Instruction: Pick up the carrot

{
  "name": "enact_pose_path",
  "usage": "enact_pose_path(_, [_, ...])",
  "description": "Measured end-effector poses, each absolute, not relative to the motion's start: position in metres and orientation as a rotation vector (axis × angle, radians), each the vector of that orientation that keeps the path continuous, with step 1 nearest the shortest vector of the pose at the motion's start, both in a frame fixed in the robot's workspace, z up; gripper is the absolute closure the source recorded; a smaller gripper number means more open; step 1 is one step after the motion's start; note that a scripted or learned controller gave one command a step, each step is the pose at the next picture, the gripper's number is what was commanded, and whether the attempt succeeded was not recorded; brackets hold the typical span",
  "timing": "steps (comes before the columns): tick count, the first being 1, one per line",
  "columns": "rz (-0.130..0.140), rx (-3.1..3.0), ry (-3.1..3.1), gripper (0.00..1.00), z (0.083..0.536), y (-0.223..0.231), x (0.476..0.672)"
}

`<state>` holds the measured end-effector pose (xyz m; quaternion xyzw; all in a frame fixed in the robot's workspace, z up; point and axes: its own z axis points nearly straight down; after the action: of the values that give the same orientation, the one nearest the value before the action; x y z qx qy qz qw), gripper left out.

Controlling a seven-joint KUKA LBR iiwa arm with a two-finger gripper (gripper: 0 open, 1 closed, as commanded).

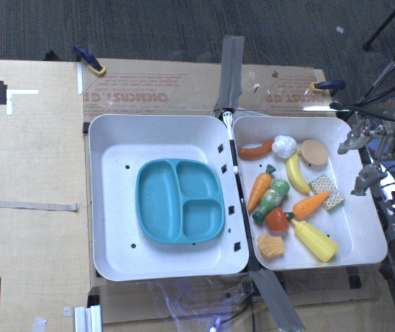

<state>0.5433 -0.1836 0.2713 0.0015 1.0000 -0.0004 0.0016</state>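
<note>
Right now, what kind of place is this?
Probably a robotics lab bench: two white bins clamped to a board, toy food like a carrot and banana, and a blue divided plate.

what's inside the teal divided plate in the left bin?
Nothing visible: the three compartments of the teal divided plastic plate show only bare teal. The plate lies flat in the left white bin, so the bin floor under it is covered.

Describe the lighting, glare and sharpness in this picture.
Camera view: even, soft light, with only faint shadows inside the right bin; the teal plate shows no strong glare; the carrot and banana are sharp enough to tell apart; the pincer at the right edge is cluttered and hard to read; a bluish glow sits at the bottom edge.
</note>
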Motion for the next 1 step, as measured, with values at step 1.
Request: enact_pose_path(1, [-0.001,0.010,3.138,0.00,0.1852,-0.1605,0.5316])
